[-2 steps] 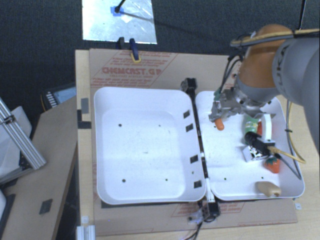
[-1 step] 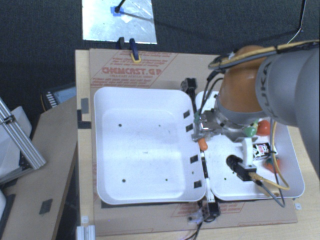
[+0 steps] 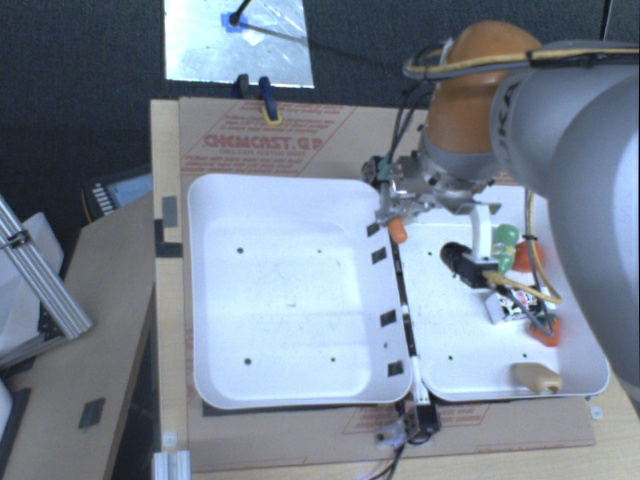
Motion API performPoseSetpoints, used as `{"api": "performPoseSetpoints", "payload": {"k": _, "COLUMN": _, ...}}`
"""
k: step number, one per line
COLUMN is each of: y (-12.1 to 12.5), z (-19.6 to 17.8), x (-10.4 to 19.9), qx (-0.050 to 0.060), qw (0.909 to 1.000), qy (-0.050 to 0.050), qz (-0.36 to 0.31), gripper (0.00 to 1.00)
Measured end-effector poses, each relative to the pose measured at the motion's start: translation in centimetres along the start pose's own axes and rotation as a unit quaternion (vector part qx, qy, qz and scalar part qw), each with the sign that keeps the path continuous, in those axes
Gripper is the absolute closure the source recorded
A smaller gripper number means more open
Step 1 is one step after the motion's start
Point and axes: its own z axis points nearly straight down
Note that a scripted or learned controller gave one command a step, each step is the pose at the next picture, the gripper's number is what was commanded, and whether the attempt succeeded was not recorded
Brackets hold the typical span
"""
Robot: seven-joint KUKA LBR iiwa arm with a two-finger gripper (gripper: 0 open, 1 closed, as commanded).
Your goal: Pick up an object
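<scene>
Fingers (image 3: pixel 390 211) closed to a narrow gap on a small orange piece (image 3: pixel 398 232), which sits at their tips over the divider (image 3: pixel 404 318) between the two bins. Gripper (image 3: pixel 396 222) is at the far end of that divider; arm (image 3: pixel 560 118) reaches across the right bin (image 3: pixel 470 373). Right bin contents: green item (image 3: pixel 505 236), printed white box (image 3: pixel 503 306), red-orange item (image 3: pixel 546 334), tan lump (image 3: pixel 535 375) near the front rim. Left bin (image 3: pixel 215 268) lies alongside.
</scene>
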Motion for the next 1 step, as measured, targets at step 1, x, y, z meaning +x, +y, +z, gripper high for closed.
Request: {"api": "performPoseSetpoints", "payload": {"k": 1, "y": -4.85, "z": -0.84, "x": 2.22, "qx": 0.006, "qw": 1.0, "qy": 0.0, "qz": 0.0, "gripper": 1.0}}
